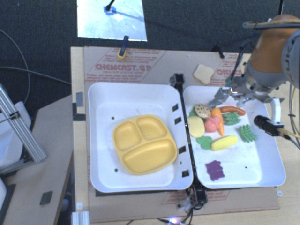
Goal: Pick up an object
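The gripper (pixel 230 93) hangs open and empty above the toy foods; it should descend straight over the sausage (pixel 232 109), fingers astride it.

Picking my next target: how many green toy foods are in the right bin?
3: one beside the red sausage, one near the right wall, one left of the yellow piece. Others may hide in the pile.
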Action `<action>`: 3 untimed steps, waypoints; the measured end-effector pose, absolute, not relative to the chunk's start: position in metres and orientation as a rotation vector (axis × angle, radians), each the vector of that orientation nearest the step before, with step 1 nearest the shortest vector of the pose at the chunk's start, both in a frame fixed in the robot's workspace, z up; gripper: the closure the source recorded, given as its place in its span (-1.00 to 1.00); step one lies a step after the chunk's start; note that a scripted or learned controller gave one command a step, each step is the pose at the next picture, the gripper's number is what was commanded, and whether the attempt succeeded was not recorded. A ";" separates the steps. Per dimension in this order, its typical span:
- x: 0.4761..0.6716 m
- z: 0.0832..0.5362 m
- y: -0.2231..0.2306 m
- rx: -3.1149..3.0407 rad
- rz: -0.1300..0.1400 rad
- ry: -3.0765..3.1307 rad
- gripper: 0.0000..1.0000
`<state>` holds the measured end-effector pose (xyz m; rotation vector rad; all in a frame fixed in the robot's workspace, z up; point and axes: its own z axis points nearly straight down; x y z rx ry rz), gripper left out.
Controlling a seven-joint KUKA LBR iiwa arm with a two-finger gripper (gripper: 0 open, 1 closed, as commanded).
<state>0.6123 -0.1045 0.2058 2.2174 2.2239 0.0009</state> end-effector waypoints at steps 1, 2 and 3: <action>0.554 0.087 -0.113 2.230 -0.009 2.225 -1.00; 0.563 0.190 -0.035 2.204 0.013 2.231 -1.00; 0.505 0.127 -0.090 2.230 -0.007 2.219 -1.00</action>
